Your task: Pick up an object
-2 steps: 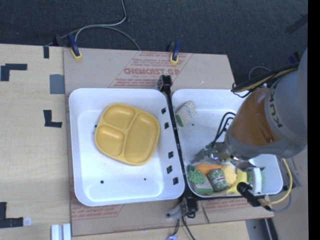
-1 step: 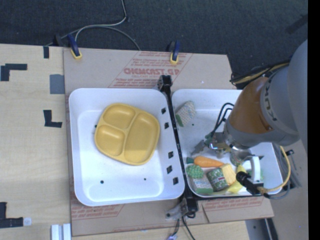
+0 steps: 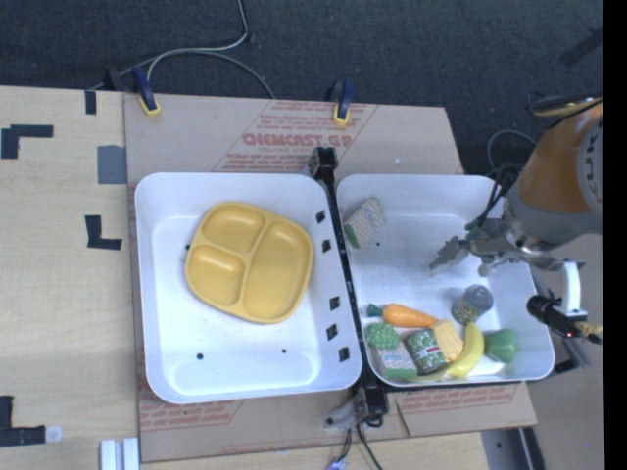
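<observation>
So the gripper is hanging over the bare middle of the right bin, and honestly I can't tell how its jaws are standing, the tip is just a dark blur against the white floor. Nothing is sitting under it as far as I can see. The pickable stuff is piling up lower right of the frame: a small grey can is lying just below and right of the tip, then an orange carrot, a banana, a corn cob, a green pepper, a broccoli-looking piece and a little printed box, all crowding together against the near wall. A mesh pouch is sitting alone toward the upper left of that bin. The left bin is holding a yellow divided plate. My worry: going straight down, it's closing on bare floor; in the pile, it's nudging neighbours and the round can is rolling away.
</observation>
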Robot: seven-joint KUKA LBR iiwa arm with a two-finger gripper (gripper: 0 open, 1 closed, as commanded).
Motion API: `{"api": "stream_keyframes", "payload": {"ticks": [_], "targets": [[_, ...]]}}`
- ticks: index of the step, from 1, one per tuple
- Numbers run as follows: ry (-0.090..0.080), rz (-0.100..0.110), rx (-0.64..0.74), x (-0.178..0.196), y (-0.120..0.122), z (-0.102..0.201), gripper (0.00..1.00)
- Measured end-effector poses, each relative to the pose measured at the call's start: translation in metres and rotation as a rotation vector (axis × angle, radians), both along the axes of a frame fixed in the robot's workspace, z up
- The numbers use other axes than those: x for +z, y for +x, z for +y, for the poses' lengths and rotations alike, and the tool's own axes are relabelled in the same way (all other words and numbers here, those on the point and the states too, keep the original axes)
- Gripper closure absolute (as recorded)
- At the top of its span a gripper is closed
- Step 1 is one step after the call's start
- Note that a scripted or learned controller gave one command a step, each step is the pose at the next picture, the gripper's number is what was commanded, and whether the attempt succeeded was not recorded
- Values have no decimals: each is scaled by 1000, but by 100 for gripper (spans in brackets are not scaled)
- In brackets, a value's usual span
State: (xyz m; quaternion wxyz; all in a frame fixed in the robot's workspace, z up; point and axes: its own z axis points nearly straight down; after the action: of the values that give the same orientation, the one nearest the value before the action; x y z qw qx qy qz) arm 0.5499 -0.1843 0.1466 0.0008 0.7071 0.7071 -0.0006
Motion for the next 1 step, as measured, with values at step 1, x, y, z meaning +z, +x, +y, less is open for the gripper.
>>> {"api": "stream_keyframes", "payload": {"ticks": [1], "targets": [[2, -1, 1, -60, -33, -39, 0]]}}
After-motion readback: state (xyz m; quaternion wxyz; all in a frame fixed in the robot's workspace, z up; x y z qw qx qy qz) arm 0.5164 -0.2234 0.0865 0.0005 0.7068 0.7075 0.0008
